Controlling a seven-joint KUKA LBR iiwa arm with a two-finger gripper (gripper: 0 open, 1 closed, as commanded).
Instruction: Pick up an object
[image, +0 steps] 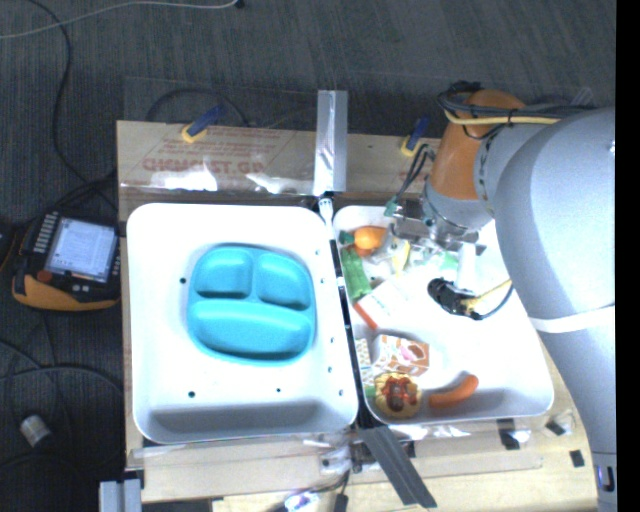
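Note:
My gripper hangs low over the far part of the right bin, under the arm's orange band. Just left of it lie a small orange ball and a green packet. A white flat piece sits in front of the gripper. Nearer the front of the bin are a printed packet, a round red and yellow item and an orange sausage-shaped piece. Nothing is visibly held.
The left bin holds a blue divided plate. A black part with a yellow cable hangs beside the gripper. The grey arm covers the right side of the scene. A metal post stands behind the wall between the bins.

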